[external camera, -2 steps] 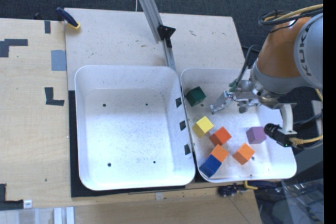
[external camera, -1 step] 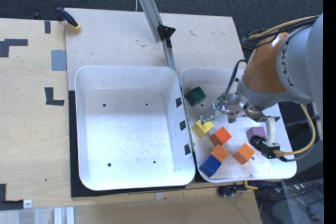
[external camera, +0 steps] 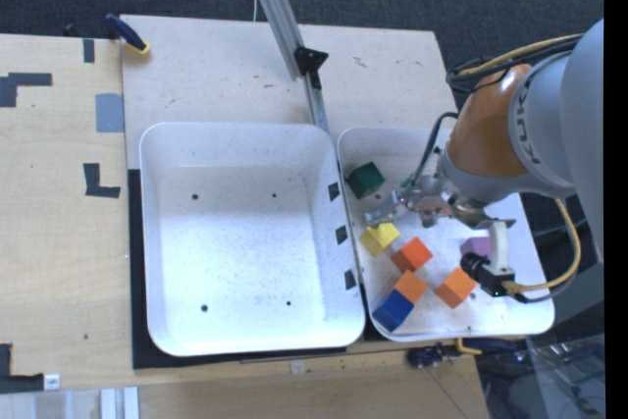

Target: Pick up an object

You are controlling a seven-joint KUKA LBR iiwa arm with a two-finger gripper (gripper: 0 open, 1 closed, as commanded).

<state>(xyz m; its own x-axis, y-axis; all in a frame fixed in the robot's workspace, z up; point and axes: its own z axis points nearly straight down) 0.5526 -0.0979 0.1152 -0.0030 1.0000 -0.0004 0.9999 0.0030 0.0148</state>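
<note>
Just left of jaws (external camera: 404, 203) (rt bin (external camera: 525, 309)), yellow block (external camera: 380, 236), green block (external camera: 366, 178)

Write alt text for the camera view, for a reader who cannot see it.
A grey robot arm with an orange band reaches from the right, its gripper low over the right bin beside a yellow block. That bin also holds a green block, three orange blocks, a blue block and a purple one. The left bin sits alongside.
</note>
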